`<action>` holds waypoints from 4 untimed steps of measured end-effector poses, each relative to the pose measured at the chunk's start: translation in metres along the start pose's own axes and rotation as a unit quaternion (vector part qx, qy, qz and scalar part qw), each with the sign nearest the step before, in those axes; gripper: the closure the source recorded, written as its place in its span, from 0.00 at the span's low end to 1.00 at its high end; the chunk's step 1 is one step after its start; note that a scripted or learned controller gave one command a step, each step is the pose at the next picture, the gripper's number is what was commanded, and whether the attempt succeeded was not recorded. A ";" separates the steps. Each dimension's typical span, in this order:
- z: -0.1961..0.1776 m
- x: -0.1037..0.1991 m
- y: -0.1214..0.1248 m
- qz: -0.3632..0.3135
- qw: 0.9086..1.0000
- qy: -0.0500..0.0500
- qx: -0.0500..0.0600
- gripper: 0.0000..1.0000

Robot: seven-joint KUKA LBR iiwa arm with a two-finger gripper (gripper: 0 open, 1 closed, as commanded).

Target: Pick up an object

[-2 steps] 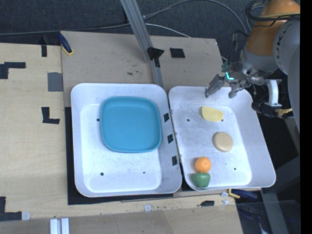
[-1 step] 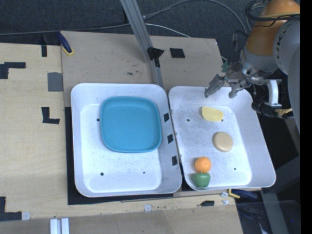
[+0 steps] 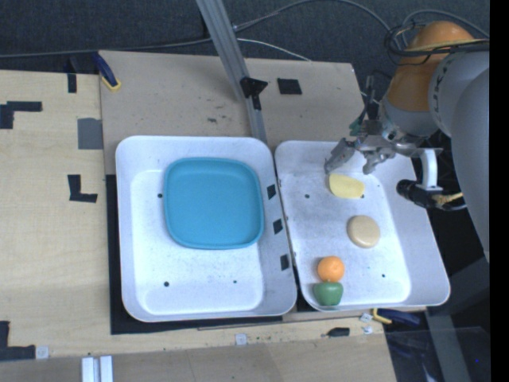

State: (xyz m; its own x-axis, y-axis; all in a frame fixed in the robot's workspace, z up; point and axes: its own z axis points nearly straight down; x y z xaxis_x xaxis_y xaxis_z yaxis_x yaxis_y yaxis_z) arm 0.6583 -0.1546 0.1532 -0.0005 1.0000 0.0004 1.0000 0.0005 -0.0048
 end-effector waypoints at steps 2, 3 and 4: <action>0.063 -0.006 0.003 0.000 1.000 -0.001 -0.004 0.00; 0.050 -0.006 0.004 -0.001 1.000 -0.001 -0.005 1.00; -0.011 -0.008 0.010 0.000 1.000 -0.001 -0.005 1.00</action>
State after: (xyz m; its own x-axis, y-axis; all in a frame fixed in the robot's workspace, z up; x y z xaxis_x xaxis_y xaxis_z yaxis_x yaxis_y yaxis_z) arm 0.6684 -0.1622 0.1642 -0.0007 1.0000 -0.0010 1.0000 0.0007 0.0048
